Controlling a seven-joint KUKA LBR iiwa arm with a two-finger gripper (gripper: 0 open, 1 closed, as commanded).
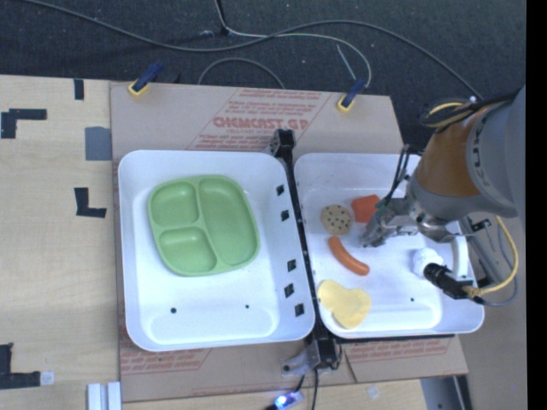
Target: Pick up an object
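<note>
Two white bins sat side by side; the gripper hung in the right bin, fingers unclear, hot dog just left-below it, lying diagonally.

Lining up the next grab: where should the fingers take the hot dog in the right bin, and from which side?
Take the hot dog at its middle, from straight above, fingers closing across its narrow width. It lies flat and slanted, upper left to lower right, so the gripper would likely need turning square to that line. Bare floor of the right bin flanks its middle; the cookie sits near the upper end.
</note>
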